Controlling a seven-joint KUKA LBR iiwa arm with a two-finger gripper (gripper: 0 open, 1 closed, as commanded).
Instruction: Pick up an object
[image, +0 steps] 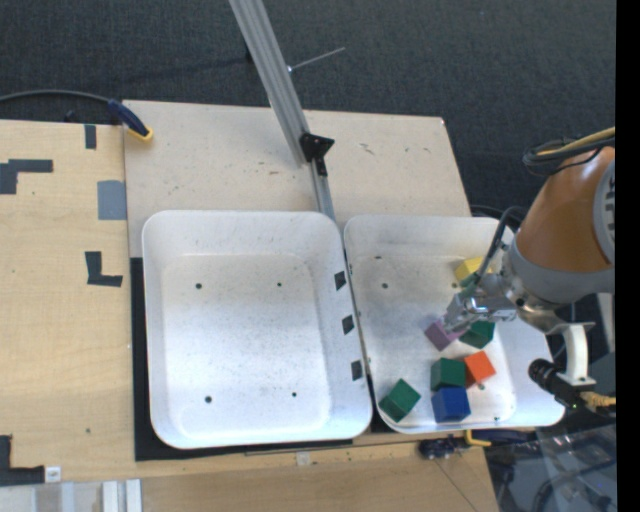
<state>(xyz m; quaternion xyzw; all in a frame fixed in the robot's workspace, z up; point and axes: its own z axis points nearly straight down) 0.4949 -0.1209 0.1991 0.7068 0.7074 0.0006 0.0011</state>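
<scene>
In the right bin (400, 250) lie several small blocks: a yellow block (468, 269), a purple block (440, 334), a dark green block (481, 333), an orange block (480, 367), a green block (449, 374), a blue block (451, 403) and another green block (401, 398) at the front rim. My gripper (468, 312) reaches in from the right and hangs low over the cluster, just above the purple and dark green blocks. Its metal tips sit close to those two blocks, with no block visibly between them.
The left bin (240, 330) stands beside the right one. A slanted metal rail (285, 95) runs down to the gap between the bins. The grey and orange arm (565, 235) covers the right bin's right side. Cables lie at the bench's front right.
</scene>
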